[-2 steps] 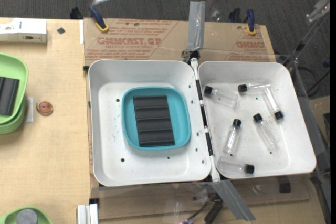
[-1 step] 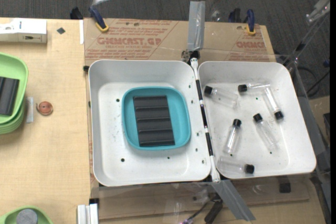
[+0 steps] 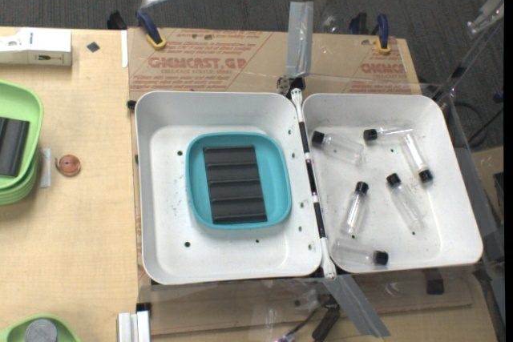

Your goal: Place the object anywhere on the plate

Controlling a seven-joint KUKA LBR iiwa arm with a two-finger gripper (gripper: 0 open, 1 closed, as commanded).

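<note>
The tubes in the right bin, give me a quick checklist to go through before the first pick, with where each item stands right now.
1. Targets available: several clear tubes with black caps lie in the right bin. Ok.
2. Tubes apart enough to take one alone: most lie separate, though two near the top look close or crossing. Cannot tell.
3. Plate in place: the teal plate sits in the left bin. Ok.
4. Plate surface free: a black ribbed block covers its middle, leaving bare rim around it. Not ok.
5. Nothing yet placed: no tube lies on the plate. Ok.
</note>
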